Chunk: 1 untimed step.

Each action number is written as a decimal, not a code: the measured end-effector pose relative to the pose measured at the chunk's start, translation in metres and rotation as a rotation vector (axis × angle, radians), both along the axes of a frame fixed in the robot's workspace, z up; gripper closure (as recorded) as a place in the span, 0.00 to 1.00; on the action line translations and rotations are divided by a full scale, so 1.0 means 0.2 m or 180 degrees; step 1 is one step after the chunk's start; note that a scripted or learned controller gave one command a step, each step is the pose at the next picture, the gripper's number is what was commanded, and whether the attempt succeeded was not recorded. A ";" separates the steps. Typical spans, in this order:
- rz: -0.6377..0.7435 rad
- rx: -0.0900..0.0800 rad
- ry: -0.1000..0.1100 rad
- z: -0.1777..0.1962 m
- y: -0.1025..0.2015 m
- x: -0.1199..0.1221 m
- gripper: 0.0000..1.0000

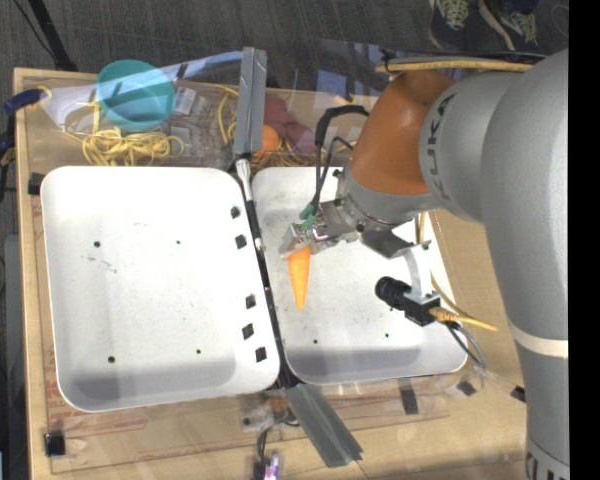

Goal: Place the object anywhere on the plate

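Observation:
An orange toy carrot [299, 278] lies lengthwise in the right bin [360, 353], near its left wall, with the pointed end towards the front. Its broad end runs in under my gripper [308, 236], and a bit of green top [307, 212] shows on the far side. The gripper is shut on that broad end, low over the bin floor. The grey arm with its orange band [400, 143] reaches in from the right and covers the bin's back right part.
The left bin [140, 268] lies beside it, past a ridge with black clips [252, 288]. Behind the bins are a blue bowl [135, 93], yellow cord [125, 146] and an orange object [268, 138]. A black fitting [405, 301] sticks out over the right bin.

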<state>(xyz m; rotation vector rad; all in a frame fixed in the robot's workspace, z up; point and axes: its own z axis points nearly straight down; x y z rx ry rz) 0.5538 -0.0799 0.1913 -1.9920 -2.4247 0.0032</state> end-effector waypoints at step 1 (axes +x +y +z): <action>-0.1389 -0.0005 0.0003 0.09 0.29 -0.09 1.00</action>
